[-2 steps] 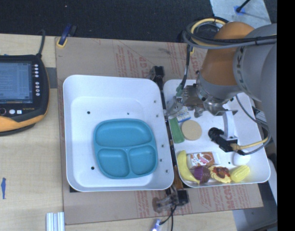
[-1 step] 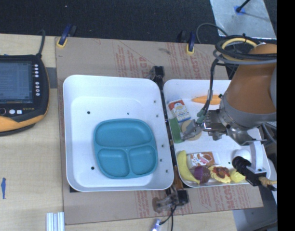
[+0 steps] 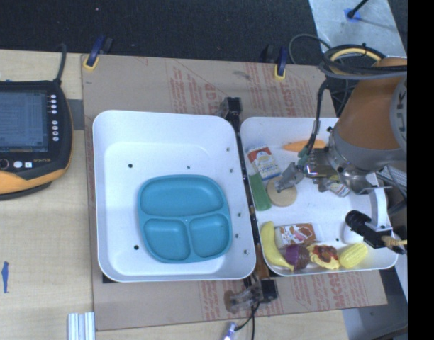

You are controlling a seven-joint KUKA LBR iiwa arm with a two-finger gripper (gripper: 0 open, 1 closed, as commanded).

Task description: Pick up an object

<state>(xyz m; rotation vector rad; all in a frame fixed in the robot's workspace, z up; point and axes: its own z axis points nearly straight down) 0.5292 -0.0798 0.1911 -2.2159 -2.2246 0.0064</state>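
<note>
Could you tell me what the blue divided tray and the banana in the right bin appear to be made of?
The blue divided tray looks like moulded plastic with a smooth matte finish: uniform colour, rounded compartment walls, soft highlights. The banana is probably a plastic toy, judging by its even yellow and slight sheen, though the view is too coarse to rule out real fruit.

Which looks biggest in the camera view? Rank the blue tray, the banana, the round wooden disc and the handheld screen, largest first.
1. Blue tray and handheld screen: similar in size, and the screen is cut by the edge of the view, so no ranking between them.
2. Banana.
3. Round wooden disc, partly hidden by the gripper.
</note>
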